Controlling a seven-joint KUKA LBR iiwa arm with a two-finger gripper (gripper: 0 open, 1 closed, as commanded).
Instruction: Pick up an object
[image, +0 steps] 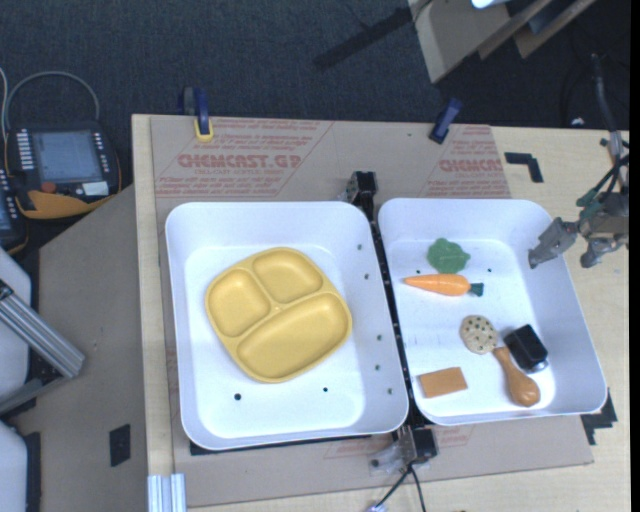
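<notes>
Gripper (572, 245): fingers spread apart, grasping nothing, over right bin's (560, 400) far right edge.
Carrot (438, 285): right bin, near broccoli (448, 256).
Left bin (190, 300): yellow plate (278, 313).

Dark blue carpet (250, 60) surrounds the cardboard-topped bench (300, 160).

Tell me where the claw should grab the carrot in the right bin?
Probably the carrot's thick orange middle, coming straight down from above. It lies flat, pointing left to right, with bare bin floor on both long sides, so the claw can close across its narrow width.
</notes>
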